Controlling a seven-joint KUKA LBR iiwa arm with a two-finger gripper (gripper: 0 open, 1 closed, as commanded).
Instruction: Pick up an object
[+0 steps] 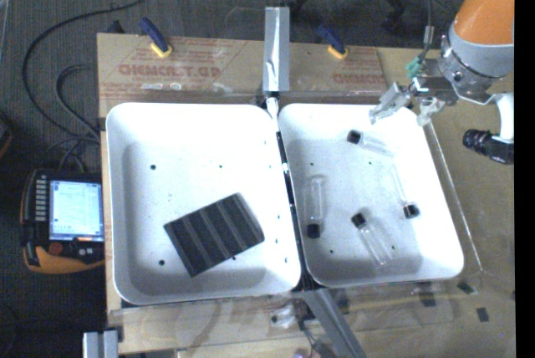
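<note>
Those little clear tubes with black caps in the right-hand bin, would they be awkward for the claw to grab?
Probably. The clear tubes look round and smooth, lying on their sides in the right bin, so a nudge would likely roll them. They look small and light, perhaps slippery between hard fingers. If glass, they could crack; that cannot be told. The gripper hangs over the bin's far edge.
</note>
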